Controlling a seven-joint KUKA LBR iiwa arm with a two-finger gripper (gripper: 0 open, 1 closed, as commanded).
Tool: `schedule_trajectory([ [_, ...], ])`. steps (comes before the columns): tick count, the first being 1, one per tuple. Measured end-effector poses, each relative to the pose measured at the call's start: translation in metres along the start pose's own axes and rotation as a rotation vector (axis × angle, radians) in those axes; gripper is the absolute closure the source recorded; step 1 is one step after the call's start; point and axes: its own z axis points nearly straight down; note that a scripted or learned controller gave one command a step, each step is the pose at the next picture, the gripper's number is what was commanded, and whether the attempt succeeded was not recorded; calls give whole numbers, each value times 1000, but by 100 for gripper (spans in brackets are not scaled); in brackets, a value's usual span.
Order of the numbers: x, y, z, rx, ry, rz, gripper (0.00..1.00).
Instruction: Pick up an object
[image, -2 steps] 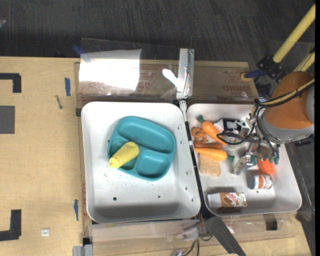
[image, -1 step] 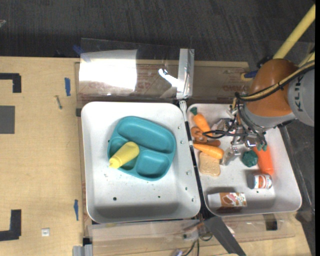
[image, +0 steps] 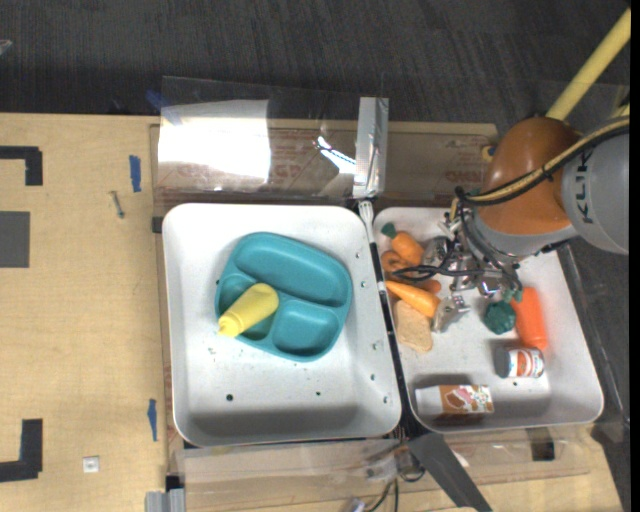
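Observation:
My gripper (image: 462, 292) hangs low over the middle of the right bin (image: 575, 395), its metal parts and cables among the objects there. Just left of it lie an orange carrot (image: 412, 294) and a small orange piece (image: 405, 247). A tan bread-like piece (image: 413, 328) lies below the carrot. To the gripper's right sit a dark green lump (image: 499, 318) and an orange-red oblong (image: 530, 316). A small can (image: 522, 362) and a flat brown-and-white box (image: 462, 399) lie nearer the front. I see nothing clearly held.
The left bin (image: 200, 400) holds a teal divided plate (image: 300, 275) with a yellow squeeze bottle (image: 248, 309) lying on it. A clear plastic panel (image: 260, 150) stands behind the bins. The arm's orange band (image: 530, 175) looms over the right bin's back corner.

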Motion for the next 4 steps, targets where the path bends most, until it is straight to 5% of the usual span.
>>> schedule_trajectory([
  [1, 7, -4, 0, -3, -1, 70, 0],
  [2, 3, -3, -15, 0, -15, 68, 100],
  [3, -18, 52, -156, -3, -4, 237, 100],
  [4, -50, 55, -174, -2, 1, 333, 100],
])
